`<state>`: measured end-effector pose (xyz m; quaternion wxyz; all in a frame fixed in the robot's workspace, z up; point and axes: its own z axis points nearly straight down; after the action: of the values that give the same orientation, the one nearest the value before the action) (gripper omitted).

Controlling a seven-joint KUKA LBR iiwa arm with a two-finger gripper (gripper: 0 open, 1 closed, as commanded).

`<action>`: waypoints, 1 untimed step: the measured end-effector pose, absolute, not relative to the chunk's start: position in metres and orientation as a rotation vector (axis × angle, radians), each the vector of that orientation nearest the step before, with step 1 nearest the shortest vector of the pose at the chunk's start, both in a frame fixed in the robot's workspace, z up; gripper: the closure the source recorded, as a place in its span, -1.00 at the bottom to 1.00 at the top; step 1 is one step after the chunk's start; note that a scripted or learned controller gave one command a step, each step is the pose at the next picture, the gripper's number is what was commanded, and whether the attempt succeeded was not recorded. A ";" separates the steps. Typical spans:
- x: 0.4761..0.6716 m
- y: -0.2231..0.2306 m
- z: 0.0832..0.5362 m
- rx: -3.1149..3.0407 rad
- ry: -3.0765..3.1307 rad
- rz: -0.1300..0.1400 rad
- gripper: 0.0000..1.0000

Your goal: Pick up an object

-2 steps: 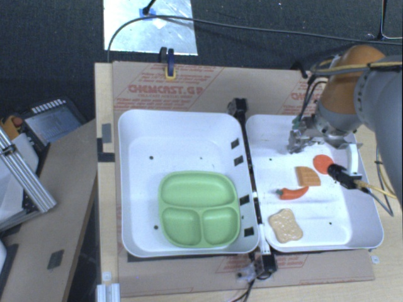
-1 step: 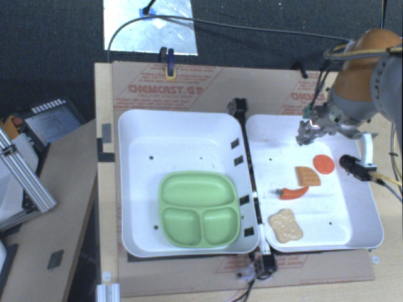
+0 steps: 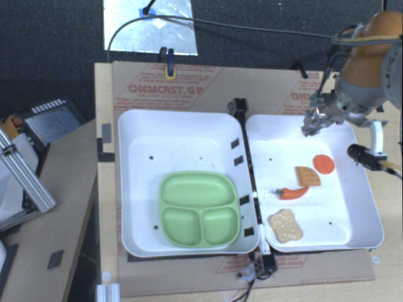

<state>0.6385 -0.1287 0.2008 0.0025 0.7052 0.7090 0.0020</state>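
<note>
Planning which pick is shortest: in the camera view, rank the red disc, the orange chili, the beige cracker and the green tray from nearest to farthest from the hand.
From the hand:
1. Red disc, right bin, just below it.
2. Orange chili, mid right bin.
3. Beige cracker, right bin's front.
4. Green tray, left bin.

green divided tray (image 3: 199,209) in left bin (image 3: 135,131)

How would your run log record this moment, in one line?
gripper: above right bin's far edge | holding: nothing visible | toy foods: untouched | green tray: left bin
</note>
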 end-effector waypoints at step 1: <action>0.641 -0.126 0.245 2.210 2.225 0.007 1.00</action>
<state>0.6407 -0.1263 0.2451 0.0028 0.7049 0.7093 0.0021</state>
